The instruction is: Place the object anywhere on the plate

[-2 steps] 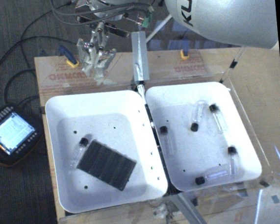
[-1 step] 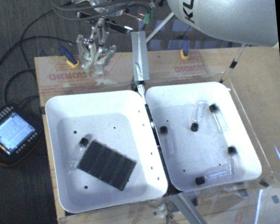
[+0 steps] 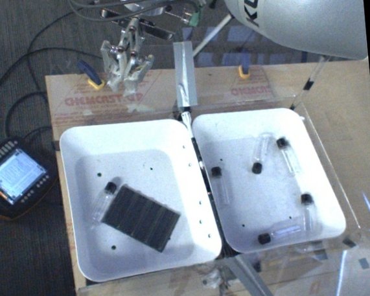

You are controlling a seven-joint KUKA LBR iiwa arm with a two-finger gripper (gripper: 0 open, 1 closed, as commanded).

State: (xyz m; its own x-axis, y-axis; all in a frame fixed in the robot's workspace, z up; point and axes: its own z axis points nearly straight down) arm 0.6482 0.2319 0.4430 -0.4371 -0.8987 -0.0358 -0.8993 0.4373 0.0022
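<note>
A dark ridged rectangular plate [image 3: 141, 218] lies at a slant on the floor of the left bin [image 3: 71, 187]. A clear vial with a black cap [image 3: 103, 201] lies on the bin floor, touching the plate's upper left edge. My gripper [image 3: 127, 70] hangs high over the bench behind the left bin's far edge, well away from the plate and the vial. Its fingers are spread open with nothing between them.
The right bin [image 3: 317, 157] holds several clear black-capped vials, among them one at the far middle [image 3: 261, 150], one by the dividing wall [image 3: 219, 186] and one near the front [image 3: 279, 232]. A hand-held control unit [image 3: 13, 177] lies left of the bench.
</note>
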